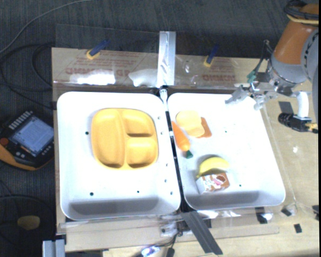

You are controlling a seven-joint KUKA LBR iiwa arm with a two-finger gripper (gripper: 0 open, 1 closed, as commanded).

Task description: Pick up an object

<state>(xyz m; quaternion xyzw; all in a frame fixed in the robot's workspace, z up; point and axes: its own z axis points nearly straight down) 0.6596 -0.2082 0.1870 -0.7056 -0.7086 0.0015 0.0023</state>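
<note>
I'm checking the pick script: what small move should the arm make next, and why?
Probably swing the gripper inward and down over the right bin: it sits at the bin's far right corner, apart from the banana.
</note>
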